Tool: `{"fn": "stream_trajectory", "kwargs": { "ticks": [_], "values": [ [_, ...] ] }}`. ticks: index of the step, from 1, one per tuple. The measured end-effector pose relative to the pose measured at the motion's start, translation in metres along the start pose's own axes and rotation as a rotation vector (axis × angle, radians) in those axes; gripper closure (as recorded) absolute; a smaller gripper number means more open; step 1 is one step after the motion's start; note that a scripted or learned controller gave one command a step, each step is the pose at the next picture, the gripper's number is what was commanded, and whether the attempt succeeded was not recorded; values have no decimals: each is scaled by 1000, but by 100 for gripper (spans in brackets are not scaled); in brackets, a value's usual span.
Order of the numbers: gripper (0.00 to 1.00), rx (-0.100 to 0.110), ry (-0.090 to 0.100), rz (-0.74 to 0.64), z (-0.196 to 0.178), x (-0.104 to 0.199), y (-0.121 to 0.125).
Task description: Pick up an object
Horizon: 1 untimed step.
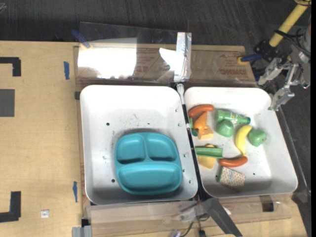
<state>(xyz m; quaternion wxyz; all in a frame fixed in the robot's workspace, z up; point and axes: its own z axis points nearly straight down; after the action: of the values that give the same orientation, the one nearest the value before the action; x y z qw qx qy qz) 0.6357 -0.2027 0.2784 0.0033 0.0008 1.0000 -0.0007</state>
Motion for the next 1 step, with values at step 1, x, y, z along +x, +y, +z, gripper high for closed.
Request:
{"fn": "stream_trajectory", "kwargs": {
  "ticks": [1],
  "values": [
    [0, -4, 14, 20, 126, 0, -18]
  ]
}}
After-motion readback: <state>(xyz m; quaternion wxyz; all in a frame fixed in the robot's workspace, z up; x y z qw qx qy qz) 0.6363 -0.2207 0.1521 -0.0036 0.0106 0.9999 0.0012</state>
